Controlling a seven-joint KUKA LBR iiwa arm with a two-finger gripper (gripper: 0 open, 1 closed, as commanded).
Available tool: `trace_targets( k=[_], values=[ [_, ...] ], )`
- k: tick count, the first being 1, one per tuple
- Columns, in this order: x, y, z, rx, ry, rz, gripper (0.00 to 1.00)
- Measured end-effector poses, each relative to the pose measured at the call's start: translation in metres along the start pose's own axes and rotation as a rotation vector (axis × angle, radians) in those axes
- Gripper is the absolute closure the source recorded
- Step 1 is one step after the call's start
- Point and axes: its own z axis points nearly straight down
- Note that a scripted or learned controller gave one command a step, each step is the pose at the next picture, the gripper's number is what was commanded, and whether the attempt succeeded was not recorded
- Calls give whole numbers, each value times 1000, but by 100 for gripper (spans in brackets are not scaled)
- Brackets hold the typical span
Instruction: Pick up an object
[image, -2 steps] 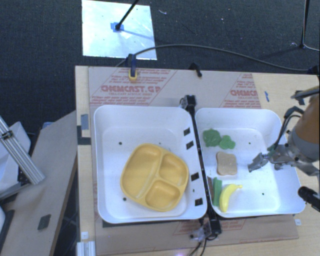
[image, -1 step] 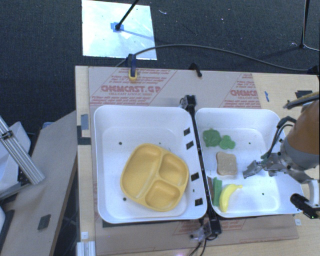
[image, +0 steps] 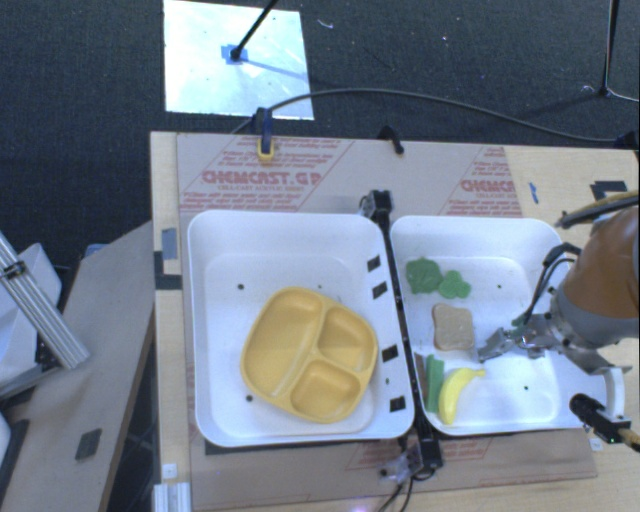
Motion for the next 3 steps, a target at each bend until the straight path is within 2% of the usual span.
trace_targets(
  k=[1, 3],
  values=[
    [0, 1, -12, -3, -1, 0, 100],
    [-2, 12, -140, -9, -3, -3, 100]
  ],
)
